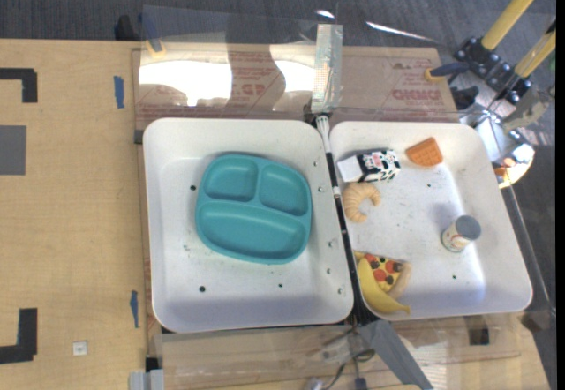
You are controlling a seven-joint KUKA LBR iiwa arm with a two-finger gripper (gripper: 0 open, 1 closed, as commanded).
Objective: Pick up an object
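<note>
The right bin (494, 287) holds several small toys. A black-and-white carton (375, 165) lies near its back left, and an orange wedge (424, 152) is just right of the carton. A tan croissant (360, 200) rests against the left wall. A small grey and tan can (459, 233) stands towards the right side. At the front left, a pizza slice (383, 270) lies on or against a yellow banana (381, 296).
In the left bin (163, 291) a teal divided plate (254, 207) lies flat. A clear plastic sheet and cardboard (265, 79) stand behind both bins. Yellow rods with black clamps (494, 66) and a shiny metal part (514, 154) crowd the right bin's back right corner.
</note>
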